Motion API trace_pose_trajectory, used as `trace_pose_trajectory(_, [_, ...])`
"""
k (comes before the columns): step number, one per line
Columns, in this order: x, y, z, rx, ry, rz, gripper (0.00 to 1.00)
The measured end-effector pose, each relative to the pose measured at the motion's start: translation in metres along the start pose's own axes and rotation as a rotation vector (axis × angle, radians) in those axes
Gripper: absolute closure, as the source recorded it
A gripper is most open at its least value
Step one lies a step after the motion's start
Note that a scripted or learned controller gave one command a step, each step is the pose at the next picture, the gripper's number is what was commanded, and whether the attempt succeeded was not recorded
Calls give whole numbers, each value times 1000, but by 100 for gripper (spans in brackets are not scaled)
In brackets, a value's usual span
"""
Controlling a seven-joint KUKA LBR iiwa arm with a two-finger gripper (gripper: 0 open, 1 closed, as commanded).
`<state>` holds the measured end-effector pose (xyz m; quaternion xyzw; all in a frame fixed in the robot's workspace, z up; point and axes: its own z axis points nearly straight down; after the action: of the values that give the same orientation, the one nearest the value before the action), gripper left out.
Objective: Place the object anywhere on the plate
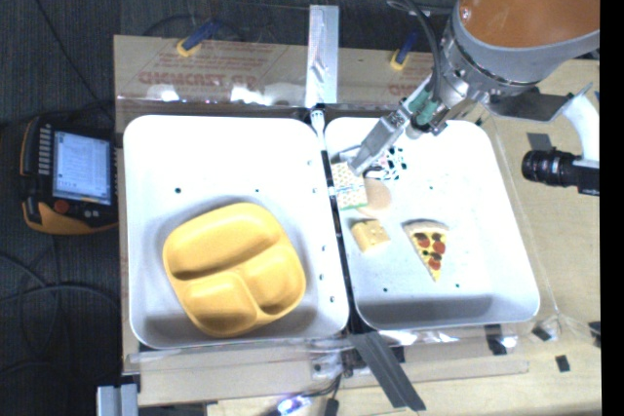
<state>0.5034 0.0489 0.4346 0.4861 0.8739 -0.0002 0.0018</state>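
A yellow divided plate (234,280) lies in the left bin (156,151). The other toy foods are in the right bin (487,239): a pizza slice (429,248), a tan cheese block (369,235), a round beige piece (378,198), a pale checked piece (343,178) against the bin's left wall, and a black-and-white spotted item (394,167). My gripper (361,163) reaches down from the upper right into the right bin's upper left part. Its tip is just above the checked piece and beside the spotted item.
A ridge (331,209) where the two bins meet runs between the plate and the toy foods. A handheld screen unit (68,172) rests off the bench on the left. A black camera (551,167) sits at the right.
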Motion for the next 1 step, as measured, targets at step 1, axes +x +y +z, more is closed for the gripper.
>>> trace_pose_trajectory(1, [0,0,0,0,0,0,0])
